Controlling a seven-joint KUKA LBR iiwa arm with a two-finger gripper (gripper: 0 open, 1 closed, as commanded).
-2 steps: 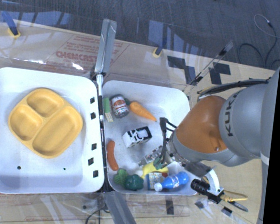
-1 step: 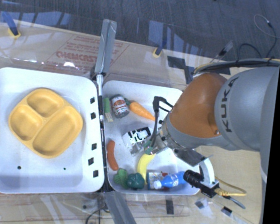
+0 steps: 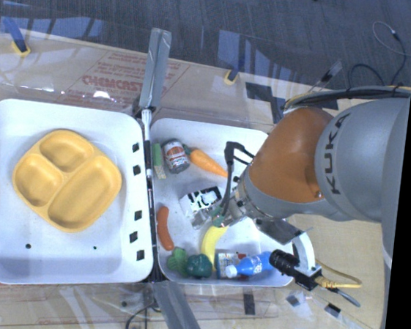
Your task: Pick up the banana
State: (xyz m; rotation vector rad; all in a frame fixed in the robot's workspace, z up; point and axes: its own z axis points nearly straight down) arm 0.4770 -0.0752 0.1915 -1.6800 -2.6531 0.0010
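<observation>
grey arm (image 3: pixel 353 162) marked kuka, banana (image 3: pixel 213 242) below

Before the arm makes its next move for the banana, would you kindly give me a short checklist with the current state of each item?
1. Banana in view, in the right bin: ok.
2. Gripper over the banana's upper end: ok.
3. Banana between the fingers: cannot tell.
4. Room around the banana: not ok; the bottle and green toy crowd its lower end.
5. Carrot and can away from the banana: ok.
</observation>
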